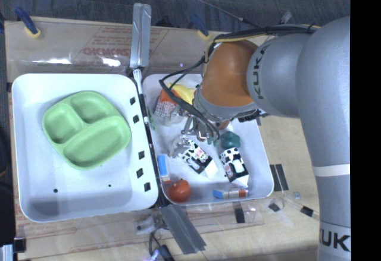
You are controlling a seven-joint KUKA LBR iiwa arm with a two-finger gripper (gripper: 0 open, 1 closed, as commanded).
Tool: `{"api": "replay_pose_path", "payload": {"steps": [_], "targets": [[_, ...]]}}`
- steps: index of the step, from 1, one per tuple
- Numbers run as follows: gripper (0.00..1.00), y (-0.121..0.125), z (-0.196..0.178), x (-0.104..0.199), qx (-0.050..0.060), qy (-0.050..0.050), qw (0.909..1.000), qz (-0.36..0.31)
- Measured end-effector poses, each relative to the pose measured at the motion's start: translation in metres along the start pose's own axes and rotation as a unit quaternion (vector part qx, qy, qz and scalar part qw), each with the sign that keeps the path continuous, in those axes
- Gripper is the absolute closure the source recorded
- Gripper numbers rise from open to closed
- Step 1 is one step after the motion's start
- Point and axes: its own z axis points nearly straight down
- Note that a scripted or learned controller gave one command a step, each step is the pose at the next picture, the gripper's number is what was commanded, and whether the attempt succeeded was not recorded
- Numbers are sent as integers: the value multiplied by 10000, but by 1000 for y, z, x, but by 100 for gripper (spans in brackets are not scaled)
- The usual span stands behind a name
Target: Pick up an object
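In the right bin (262,153), the arm (297,69) reaches down from the right, its orange band above the wrist. The gripper (199,129) hangs low over the middle of the clutter; its metal fingers are small and blurred against the items, so I cannot tell how far apart they are or whether anything sits between them.

Just below and slightly right of the gripper lie two black-and-white patterned packs. The nearer pack (196,157) lies almost under the fingertips, its long axis running diagonally from upper left to lower right. The second pack (235,166) lies further right, well clear of the first and tilted more upright. The nearer pack looks the likeliest target, needing only a short drop.

Other items in this bin, one of each: a yellow banana (184,94) partly under the wrist, a clear wrapper with an orange patch (165,108), a teal item (230,140), a blue tube (162,168) along the left wall, a red tomato (179,189) at the front, and a small tube (231,194) with red and blue ends at the front wall.

The left bin (36,194) holds one green divided plate (87,129), well apart from the gripper.
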Motion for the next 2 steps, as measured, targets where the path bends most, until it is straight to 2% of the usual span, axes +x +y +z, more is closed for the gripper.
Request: {"api": "replay_pose_path", "payload": {"steps": [1,2], "targets": [[0,-41,-9,64,6,20,9805,1965],[0,-19,-6,93,6,-161,9705,2404]]}}
